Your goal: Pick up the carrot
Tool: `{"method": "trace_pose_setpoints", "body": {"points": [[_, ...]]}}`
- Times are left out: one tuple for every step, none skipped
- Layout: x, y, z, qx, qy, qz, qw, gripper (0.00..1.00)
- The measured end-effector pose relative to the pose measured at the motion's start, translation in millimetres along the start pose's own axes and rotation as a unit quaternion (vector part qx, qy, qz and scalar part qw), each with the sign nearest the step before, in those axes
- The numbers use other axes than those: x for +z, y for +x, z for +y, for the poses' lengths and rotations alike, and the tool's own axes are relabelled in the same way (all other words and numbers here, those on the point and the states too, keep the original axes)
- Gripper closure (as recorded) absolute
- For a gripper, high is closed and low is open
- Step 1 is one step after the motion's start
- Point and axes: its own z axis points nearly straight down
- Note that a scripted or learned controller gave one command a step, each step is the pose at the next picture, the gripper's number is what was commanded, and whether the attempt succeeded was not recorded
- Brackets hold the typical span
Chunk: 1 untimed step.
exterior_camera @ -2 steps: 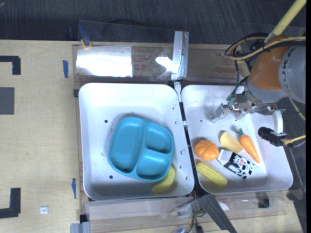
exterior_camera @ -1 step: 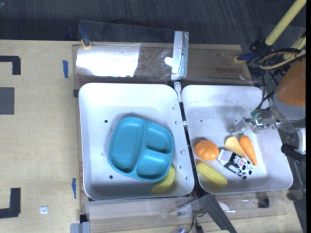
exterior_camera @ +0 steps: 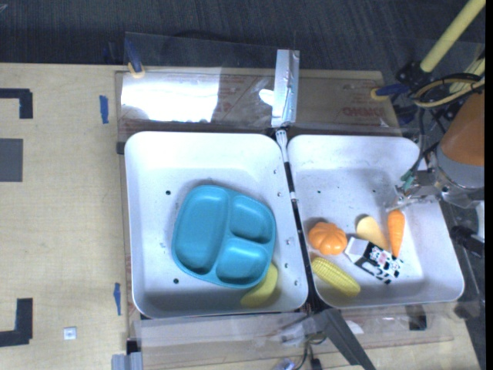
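The gripper (exterior_camera: 406, 187) sits at the right bin's (exterior_camera: 339, 154) far right rim, just above the carrot's top end; the metal parts there are small and blurred, so whether its fingers are spread or closed cannot be told, and nothing can be seen between them. Behind it the grey arm (exterior_camera: 462, 172) with its orange band (exterior_camera: 467, 136) reaches in from the right.

The carrot (exterior_camera: 396, 231) lies in the right bin near the right wall, orange, lengthwise, tapering toward the near side. Its upper end is just beside the gripper. Just to its left lies a small pale yellow piece (exterior_camera: 370, 227), and below that a black-and-white patterned toy (exterior_camera: 376, 260), close against the carrot's lower part. Further left are an orange pumpkin-like toy (exterior_camera: 328, 238) and a yellow corn cob (exterior_camera: 335, 275), which lies near the bin's front wall.

The left bin (exterior_camera: 154, 160) holds a blue divided plate (exterior_camera: 223, 235), with a yellow object (exterior_camera: 263, 286) partly tucked under its near right corner.

Behind the bins, on the bench (exterior_camera: 54, 206), a clear sheet (exterior_camera: 192, 91) covers a brown panel (exterior_camera: 347, 99); faint reddish lettering on the panel is too blurred to read. A yellow pole (exterior_camera: 458, 25) and yellow cables (exterior_camera: 439, 87) show at upper right.
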Motion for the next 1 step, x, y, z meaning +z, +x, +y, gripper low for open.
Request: {"method": "trace_pose_setpoints", "body": {"points": [[12.7, 48.1, -1.6, 0.077, 0.004, -0.003, 0.9971, 1.0]]}}
